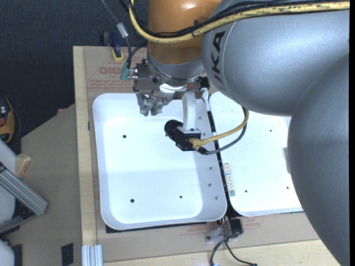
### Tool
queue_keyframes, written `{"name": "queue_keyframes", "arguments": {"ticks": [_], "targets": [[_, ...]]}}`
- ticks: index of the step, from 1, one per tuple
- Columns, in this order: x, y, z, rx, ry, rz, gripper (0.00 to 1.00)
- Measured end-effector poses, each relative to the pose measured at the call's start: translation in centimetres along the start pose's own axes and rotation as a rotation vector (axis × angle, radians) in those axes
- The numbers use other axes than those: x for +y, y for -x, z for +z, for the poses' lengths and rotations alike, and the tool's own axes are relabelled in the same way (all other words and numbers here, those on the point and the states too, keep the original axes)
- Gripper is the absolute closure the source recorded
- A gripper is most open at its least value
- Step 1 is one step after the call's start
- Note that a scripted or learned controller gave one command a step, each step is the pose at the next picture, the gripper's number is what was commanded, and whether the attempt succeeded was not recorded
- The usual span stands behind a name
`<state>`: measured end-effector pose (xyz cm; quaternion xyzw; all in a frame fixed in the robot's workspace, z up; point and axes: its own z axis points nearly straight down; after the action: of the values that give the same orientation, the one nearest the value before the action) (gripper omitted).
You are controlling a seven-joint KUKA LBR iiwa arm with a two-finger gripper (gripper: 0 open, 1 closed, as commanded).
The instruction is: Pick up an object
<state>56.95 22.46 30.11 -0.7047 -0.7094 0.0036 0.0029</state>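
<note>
Gripper (pixel 151 107) low over far edge of left bin (pixel 111 204); finger state cannot be told from this angle, nothing seen between them. Orange band (pixel 183 15) directly above, grey arm (pixel 288 65) sweeping in from right and covering much of right bin (pixel 260 204). No loose object to pick is seen on the left bin floor, just small dark dots; a black fitting with yellow cable (pixel 180 136) sits beside the wrist. Judged: search or approach step, no grasp made. Next move needs a target located first
</note>
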Motion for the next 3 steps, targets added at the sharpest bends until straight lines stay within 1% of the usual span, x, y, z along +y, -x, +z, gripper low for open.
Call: {"name": "queue_keyframes", "arguments": {"ticks": [1,2,3], "targets": [[0.2,5.6,-4.8,0.001,0.015,0.012,1.0],[5.9,0.4,-4.6,0.002,0.013,0.003,1.0],[5.2,7.8,-10.3,0.0,0.017,0.014,1.0]]}}
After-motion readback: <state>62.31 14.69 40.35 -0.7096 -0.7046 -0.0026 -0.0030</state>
